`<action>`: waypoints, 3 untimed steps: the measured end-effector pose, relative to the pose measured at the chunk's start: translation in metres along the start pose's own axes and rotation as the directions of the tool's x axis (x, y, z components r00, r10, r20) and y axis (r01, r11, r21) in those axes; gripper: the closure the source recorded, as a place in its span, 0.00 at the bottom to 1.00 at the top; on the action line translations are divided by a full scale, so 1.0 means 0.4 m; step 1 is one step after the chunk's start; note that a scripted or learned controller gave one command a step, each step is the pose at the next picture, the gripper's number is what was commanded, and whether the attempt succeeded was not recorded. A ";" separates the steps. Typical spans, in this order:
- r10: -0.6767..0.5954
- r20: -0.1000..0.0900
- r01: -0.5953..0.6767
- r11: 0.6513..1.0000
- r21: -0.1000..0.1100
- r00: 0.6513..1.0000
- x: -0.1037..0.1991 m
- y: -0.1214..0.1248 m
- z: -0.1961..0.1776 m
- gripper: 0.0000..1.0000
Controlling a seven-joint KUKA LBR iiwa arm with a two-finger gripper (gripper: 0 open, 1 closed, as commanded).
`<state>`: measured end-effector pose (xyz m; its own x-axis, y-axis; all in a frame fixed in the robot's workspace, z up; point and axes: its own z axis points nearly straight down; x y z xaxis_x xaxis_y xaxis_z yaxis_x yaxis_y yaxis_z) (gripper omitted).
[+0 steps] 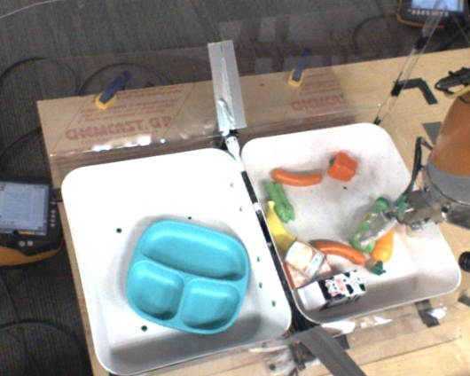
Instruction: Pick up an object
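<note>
Arm: I saw the grey KUKA arm with its orange band (468,132) reaching in from the right over the right-hand shallow white bin (389,142), wrist low near that bin's right wall.
Gripper: the two-finger gripper (399,215) sat just beside a pale green translucent bottle-like piece (372,220); I could not tell how the pincer stood, the view being too small and cluttered there.
Likely target: I judged that green piece or the small orange carrot-shaped toy (383,246) just below it to be the thing aimed at, both near the tip.
Why there: the toys were bunched in the lower half of that bin, so a reach from the right met these two first.
Crowding: a long orange-red sausage-shaped toy (341,250) touched the carrot toy, with a small white and red carton (305,260) and a black-and-white patterned box (342,286) close by; these could be nudged.
Further off: an orange-red hot dog toy (297,178), a red pepper-shaped toy (342,166), a green pod-shaped toy (281,201) and a yellow banana-shaped toy (276,227) lay well apart from the tip.
Left bin: the left shallow white bin (93,199) held a turquoise plastic compartment tray (187,275).
</note>
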<state>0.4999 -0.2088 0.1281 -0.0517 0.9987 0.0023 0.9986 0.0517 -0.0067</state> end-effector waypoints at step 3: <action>-0.084 0.002 0.084 0.996 -0.002 0.996 -0.007 0.056 -0.117 1.00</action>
